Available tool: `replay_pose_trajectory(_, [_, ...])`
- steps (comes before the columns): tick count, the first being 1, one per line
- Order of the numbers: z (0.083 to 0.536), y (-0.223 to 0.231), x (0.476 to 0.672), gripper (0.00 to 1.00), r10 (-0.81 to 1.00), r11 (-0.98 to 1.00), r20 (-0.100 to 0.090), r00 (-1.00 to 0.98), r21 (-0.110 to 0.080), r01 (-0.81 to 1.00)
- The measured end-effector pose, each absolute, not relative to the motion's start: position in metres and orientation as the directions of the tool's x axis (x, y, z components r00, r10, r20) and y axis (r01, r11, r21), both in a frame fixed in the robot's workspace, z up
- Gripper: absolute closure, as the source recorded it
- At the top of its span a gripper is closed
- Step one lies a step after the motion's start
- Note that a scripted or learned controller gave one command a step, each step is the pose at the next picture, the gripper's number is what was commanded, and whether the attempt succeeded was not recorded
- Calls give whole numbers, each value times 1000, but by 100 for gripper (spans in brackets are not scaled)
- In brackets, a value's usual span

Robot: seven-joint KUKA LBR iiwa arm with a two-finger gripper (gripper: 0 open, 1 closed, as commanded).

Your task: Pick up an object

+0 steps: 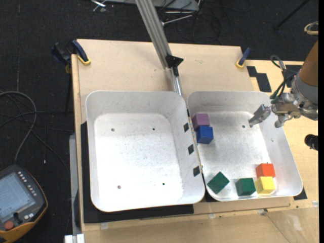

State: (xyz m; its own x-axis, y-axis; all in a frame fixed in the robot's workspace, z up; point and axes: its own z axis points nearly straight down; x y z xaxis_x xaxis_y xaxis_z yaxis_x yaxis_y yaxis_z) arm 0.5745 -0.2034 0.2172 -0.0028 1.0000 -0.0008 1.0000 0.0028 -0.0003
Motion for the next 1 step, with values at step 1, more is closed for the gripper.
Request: replay_pose_trajectory(1, [160,-141,597,0,1000,8,3,-8,-4,1000])
